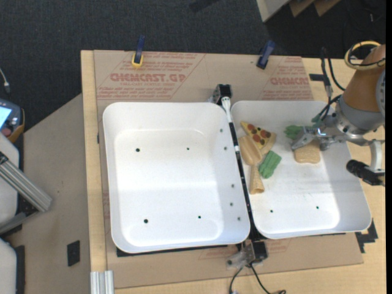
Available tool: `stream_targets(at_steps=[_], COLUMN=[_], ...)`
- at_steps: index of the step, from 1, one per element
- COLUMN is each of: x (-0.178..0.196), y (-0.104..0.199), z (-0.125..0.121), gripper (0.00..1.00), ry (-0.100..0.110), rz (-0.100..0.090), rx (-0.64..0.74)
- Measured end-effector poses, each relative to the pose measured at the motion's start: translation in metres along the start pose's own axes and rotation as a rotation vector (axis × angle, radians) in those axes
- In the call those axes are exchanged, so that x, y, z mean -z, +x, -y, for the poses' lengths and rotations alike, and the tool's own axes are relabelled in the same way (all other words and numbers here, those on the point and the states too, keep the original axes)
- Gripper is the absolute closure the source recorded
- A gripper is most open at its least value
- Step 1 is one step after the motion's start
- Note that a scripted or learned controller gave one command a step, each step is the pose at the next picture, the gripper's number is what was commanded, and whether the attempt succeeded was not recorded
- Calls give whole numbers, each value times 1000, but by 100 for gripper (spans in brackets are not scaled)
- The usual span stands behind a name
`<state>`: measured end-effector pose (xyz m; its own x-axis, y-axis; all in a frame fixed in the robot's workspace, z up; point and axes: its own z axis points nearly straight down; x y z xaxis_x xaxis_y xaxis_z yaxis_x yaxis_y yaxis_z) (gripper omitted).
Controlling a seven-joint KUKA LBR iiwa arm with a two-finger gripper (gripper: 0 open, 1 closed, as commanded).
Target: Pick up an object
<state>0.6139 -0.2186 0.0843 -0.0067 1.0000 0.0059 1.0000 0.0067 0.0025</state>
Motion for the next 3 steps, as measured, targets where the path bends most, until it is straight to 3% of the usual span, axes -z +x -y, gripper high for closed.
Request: stream_targets(at_steps=[1,2,3], x=[12,78,93], y=[-1,69,127], z=[1,6,-24], gripper=[100,100,100], ry=[-2,-3,-3], rz=[2,6,7], rx=[-1,-1,0])
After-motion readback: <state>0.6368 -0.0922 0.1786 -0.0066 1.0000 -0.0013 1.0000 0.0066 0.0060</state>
